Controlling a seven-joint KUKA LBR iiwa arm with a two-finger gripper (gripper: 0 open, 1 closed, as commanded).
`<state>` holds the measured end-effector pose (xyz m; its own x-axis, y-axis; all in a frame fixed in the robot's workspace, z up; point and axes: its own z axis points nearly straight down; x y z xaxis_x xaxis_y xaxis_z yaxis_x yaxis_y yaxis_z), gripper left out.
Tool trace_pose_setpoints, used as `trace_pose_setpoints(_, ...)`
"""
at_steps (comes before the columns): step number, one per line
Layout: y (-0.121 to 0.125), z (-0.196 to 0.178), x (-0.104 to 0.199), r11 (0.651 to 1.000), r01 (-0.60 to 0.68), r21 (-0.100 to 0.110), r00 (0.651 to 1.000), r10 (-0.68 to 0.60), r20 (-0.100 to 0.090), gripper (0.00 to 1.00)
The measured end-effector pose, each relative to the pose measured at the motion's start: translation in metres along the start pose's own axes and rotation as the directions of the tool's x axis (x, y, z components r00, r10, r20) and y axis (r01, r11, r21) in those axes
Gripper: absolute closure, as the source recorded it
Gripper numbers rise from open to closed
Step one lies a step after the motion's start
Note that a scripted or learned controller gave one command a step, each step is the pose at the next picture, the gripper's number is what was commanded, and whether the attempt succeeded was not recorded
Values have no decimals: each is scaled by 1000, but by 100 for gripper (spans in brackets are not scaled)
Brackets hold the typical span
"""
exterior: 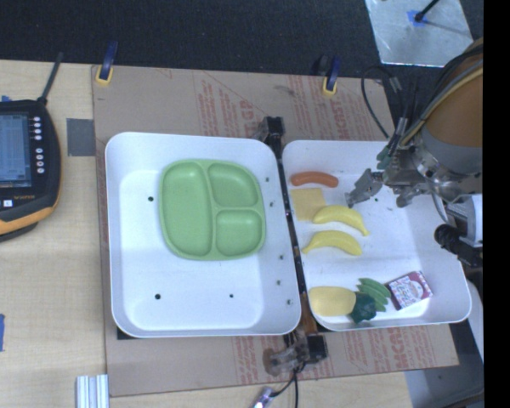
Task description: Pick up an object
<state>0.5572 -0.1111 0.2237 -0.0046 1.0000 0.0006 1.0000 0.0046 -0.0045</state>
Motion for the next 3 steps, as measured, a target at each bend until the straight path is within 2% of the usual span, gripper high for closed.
trace_pose_setpoints(1,18,92,-17,1000,-1,2,1000,1,1,0)
trace_pose_setpoints(2,19,132,-32,1000,0,2,1000,0,1,0)
trace_pose_setpoints(3,30,131,-34,1000,1,-2,1000,-1,2,0)
